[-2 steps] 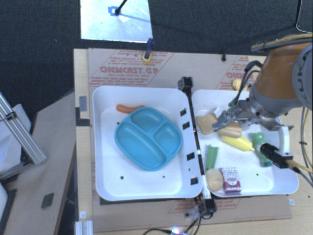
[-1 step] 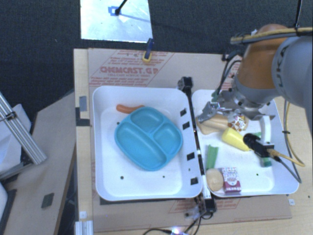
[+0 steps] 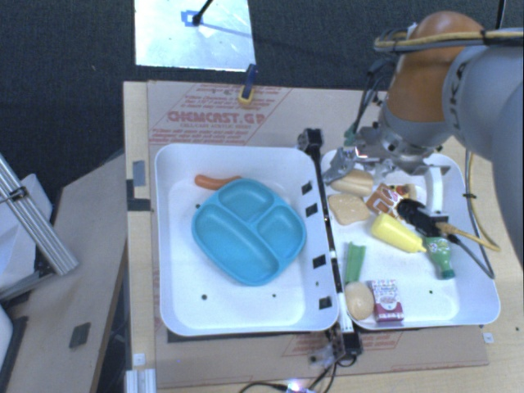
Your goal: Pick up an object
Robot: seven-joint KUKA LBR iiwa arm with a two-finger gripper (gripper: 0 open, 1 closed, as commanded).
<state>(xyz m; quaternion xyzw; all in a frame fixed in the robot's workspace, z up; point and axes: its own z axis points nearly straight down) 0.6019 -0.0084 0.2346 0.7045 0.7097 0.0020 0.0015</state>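
- The arm (image 3: 458,80) is seen reaching in over the far end of the right bin (image 3: 479,301), with the claw (image 3: 354,159) lowered close to the bin's far-left corner.
- Whether the claw is open or closed cannot be told; nothing is seen gripped in it.
- The nearest candidate is judged to be the pale bread-like piece (image 3: 354,183), lying just beside the claw, with a second tan piece (image 3: 349,210) touching it on the near side.
- Both are judged to be light and probably smooth toy food, so they are best taken across the narrow width, near the middle.
- A yellow cone-shaped item (image 3: 398,233), a green bottle (image 3: 440,259), a green stick (image 3: 354,263), a red-and-white packet (image 3: 387,300) and a roundish beige item (image 3: 358,300) are also spread through the right bin.
- Crowding around the bread-like piece is judged a risk of nudging neighbours.
- In the left bin (image 3: 176,301), a blue divided plate (image 3: 248,230) is lying with an orange sausage-shaped item (image 3: 214,181) at its far edge.
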